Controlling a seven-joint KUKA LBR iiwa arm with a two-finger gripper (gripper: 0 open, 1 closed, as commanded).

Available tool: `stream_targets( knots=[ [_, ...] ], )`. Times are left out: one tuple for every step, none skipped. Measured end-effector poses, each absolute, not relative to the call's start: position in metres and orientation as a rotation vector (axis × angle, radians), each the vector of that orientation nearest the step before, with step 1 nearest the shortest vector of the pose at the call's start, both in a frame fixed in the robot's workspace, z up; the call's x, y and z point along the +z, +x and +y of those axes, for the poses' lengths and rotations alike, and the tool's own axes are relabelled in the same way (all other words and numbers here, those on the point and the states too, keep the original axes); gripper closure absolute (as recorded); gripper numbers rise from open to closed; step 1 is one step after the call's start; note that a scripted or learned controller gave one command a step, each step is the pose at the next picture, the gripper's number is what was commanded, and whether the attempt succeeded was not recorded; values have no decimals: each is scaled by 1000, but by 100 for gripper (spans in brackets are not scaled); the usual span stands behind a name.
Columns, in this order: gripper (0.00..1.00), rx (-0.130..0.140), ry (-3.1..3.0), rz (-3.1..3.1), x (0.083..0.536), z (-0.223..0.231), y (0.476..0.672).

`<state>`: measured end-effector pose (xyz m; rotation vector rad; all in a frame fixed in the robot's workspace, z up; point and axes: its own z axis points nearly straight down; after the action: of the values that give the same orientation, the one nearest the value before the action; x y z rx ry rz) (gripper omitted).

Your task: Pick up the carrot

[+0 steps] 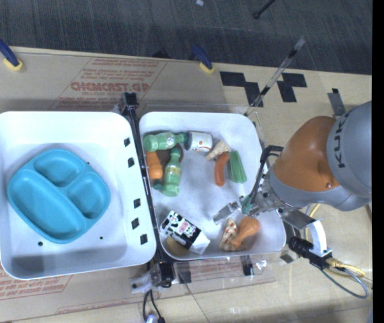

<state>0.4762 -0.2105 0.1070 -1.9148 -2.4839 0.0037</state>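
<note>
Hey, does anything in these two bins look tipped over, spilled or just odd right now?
Nothing looks spilled or broken. The toys lie jumbled in the right bin, and the green bottle lies on its side. The blue divided plate sits flat in the left bin.

- The desk (198, 89) was viewed from above, at a slant, from moderate distance.
- Both white bins (64, 123) were framed; the arm (333, 160) entered from the right.

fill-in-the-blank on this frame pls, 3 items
1. The blue tray lies in the ____ bin.
2. The carrot lies against that bin's ____ wall.
3. The gripper hangs over the ____ bin.

Missing: left; left; right
</note>
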Motion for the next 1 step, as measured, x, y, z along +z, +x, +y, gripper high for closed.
stream_targets(
  knots=[
    [0, 3, -1538, -2728, 102, -209, 476]
  ],
)
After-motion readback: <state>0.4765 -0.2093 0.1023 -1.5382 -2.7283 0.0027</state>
